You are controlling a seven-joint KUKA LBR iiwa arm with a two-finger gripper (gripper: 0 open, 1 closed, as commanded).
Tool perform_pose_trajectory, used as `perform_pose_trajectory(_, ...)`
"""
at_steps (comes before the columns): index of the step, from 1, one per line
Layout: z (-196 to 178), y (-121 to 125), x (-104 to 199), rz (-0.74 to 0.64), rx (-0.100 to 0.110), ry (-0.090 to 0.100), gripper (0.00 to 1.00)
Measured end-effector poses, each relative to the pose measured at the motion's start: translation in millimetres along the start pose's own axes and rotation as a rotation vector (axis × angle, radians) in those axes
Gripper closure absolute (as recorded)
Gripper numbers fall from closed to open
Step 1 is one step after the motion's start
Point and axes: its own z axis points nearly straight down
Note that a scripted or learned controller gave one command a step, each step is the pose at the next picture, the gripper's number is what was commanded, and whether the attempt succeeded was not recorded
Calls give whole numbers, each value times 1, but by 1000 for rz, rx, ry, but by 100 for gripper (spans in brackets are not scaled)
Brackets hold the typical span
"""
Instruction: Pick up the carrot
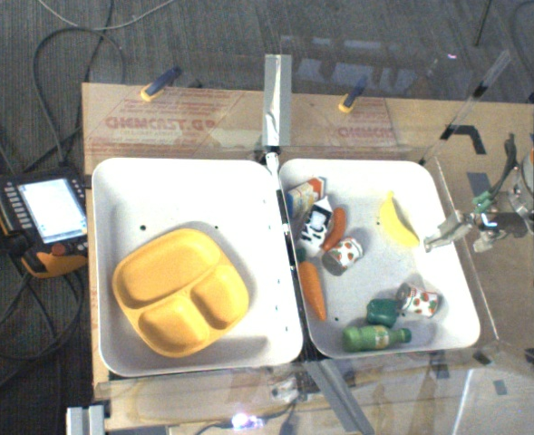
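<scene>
at the far left, off the worktop (99, 125), a handheld pendant (40, 211) with a lit screen lies on the floor among dark cables. the left white bin (112, 184) holds a yellow divided tray (180, 290), set at a slant toward the bin's front. a metal post (276, 98) stands at the back where the two bins meet.

the right white bin (430, 184) carries the clutter. the carrot (314, 290) lies flat near the bin's left wall, pointing front to back, just below a small red-and-white can (343, 254). behind it sit a black-and-white package (315, 225), a red sausage-like piece (335, 227) leaning beside it, and a small carton (305, 191) at the back. a yellow banana-like piece (398, 221) lies toward the right wall. near the front are a green bottle (376, 337) on its side, a dark green object (383, 312), and a red-and-white item (419, 302).

the pincer (448, 234) hangs over the bin's right rim, well apart from the carrot, with nothing in it; whether it is released or clenched i cannot tell.
</scene>
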Motion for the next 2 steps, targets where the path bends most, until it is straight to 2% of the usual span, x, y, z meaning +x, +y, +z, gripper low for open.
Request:
perform_pose_trajectory(1, 29, -15, 75, -291, 0, 1, 0)
perform_pose_trajectory(2, 80, -15, 194, -368, 2, 0, 0)
